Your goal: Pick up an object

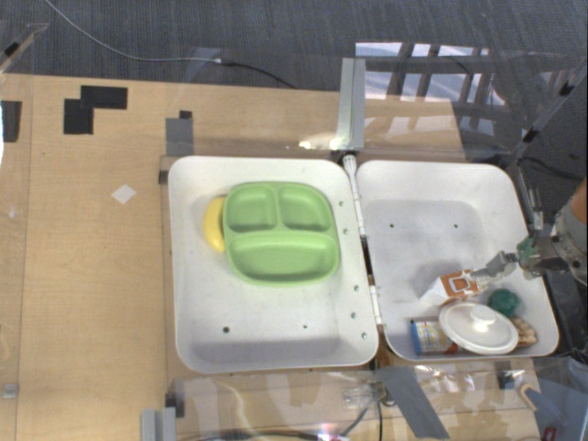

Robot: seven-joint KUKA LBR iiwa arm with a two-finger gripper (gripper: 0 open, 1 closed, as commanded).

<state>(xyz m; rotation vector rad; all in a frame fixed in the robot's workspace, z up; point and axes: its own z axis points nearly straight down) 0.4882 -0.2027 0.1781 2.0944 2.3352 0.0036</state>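
Note:
My gripper (516, 259) reaches in over the right rim of the right bin (432, 200), low over its near right part. Just left of its tip lies a small orange and white packet (459, 285). A dark green round object (503, 300) sits right below the gripper. In front of these rests a white round bowl (478, 328), upside down, with a blue-labelled can (424, 336) lying on its side at its left and a small brown object (525, 333) at its right. Nothing is seen held in the gripper.
The left bin (266, 338) holds a green divided plate (278, 232) with a yellow object (213, 225) poking out under its left edge. A metal post (352, 104) stands behind the bins. Bare wooden bench (83, 265) extends to the left.

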